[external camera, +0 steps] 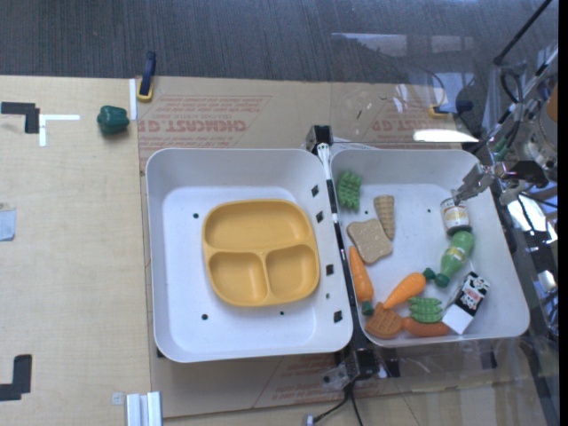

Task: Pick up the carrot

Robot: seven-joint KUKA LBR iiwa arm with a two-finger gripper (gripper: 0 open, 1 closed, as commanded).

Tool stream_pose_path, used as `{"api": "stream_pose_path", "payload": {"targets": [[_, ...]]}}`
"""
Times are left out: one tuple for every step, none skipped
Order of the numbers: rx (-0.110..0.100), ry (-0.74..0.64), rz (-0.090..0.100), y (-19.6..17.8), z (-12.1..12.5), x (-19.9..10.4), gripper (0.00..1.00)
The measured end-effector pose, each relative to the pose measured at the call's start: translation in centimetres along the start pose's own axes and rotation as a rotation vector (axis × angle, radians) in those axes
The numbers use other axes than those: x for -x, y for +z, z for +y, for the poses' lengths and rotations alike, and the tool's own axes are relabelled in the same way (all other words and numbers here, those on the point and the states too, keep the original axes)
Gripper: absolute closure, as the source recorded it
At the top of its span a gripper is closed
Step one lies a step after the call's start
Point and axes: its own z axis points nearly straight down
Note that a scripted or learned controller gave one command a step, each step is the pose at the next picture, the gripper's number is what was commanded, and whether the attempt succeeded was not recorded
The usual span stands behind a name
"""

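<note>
Carrot (407, 288) lies tilted near the right bin's (417, 171) front, touching the waffle (384, 322) and green piece (425, 308). Gripper (468, 187) hangs at the far right — finger state: cannot tell. Approach from above, straddling its bare middle.

Arm (519, 145) at right, fingers (468, 185) lowered

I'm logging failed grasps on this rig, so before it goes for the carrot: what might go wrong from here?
1. The orange carrot lies crowded between a green bottle, a green leafy toy and a brown waffle piece, so the fingers may snag a neighbour.
2. Other orange pieces, one by the bin divider and one at the front, could be grabbed by mistake.
</note>
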Motion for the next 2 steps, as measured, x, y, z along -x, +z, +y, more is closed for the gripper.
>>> {"api": "stream_pose_path", "payload": {"targets": [[0.002,-0.193,0.001,3.0,-7.1,-3.9,0.0],[0.004,-0.11,0.002,15.7,-8.7,-8.4,0.0]]}}
